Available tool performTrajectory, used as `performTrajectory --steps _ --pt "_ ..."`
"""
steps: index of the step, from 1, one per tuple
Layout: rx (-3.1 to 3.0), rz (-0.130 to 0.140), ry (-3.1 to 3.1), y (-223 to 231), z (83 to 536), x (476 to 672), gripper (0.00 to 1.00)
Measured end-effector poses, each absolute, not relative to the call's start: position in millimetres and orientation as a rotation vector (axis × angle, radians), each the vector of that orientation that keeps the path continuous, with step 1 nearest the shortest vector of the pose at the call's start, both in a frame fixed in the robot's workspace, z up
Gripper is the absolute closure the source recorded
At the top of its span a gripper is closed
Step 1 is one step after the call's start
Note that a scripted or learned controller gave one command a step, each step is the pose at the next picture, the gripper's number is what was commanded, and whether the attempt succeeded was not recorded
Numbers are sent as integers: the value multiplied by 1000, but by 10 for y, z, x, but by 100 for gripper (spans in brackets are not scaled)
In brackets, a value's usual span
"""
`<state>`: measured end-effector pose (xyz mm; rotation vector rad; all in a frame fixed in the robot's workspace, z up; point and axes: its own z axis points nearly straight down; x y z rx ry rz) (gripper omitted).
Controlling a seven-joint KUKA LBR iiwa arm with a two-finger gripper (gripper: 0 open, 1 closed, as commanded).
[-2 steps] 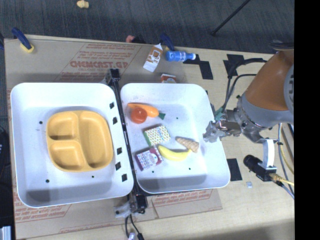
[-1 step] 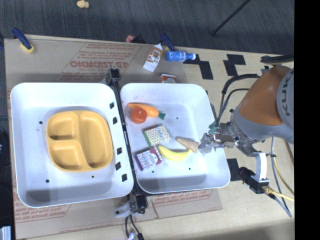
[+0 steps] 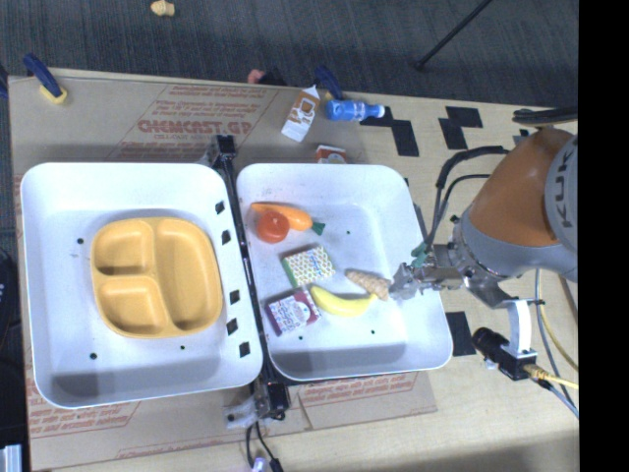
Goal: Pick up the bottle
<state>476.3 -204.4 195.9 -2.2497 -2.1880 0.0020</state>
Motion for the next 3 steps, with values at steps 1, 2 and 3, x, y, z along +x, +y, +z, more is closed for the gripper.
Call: performTrajectory --steps 1,2,3 --pt "-2491 3 -1911 -2100 2124 4763 100" --pt "-2111 2 -2322 -1991 1965 4764 100" --pt "-2531 2 -1857 -2111 2029 4760 100"
